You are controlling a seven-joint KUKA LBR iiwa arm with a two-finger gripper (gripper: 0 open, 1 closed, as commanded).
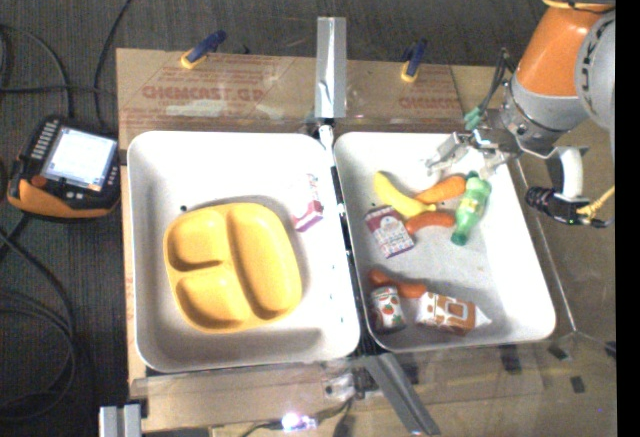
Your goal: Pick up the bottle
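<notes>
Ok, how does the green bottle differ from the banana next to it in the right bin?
The green bottle is green with a paler cap end; the banana is yellow. The bottle is straight and stubby, lying at a steep slant; the banana is curved and runs more across the bin. The bottle lies nearer the gripper and the bin's right wall; the banana sits toward the middle. Both rest in the right bin, beside the orange carrot.
</notes>
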